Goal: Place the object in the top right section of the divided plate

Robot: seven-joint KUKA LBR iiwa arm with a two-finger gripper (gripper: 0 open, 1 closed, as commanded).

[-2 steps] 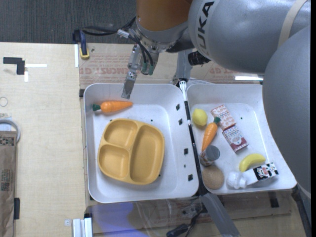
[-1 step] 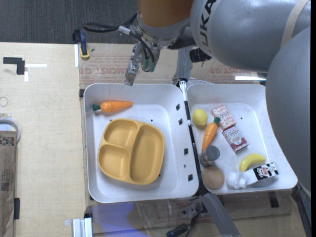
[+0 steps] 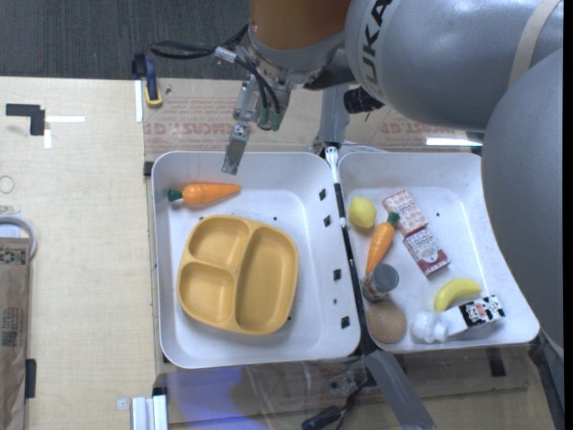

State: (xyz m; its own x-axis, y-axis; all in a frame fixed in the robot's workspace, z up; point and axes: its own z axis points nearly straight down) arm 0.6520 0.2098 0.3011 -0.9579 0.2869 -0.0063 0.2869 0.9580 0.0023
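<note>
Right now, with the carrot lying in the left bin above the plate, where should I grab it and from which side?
Grip the carrot across its thick orange middle, coming straight down from above. It lies flat and lengthwise, green top to the left, tapered tip to the right, with bare bin floor on both long sides. The gripper hangs just above its tip, so shift slightly left first.

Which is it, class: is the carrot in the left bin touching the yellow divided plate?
Apart. The camera view shows a strip of white bin floor between the carrot and the plate rim below it.
</note>
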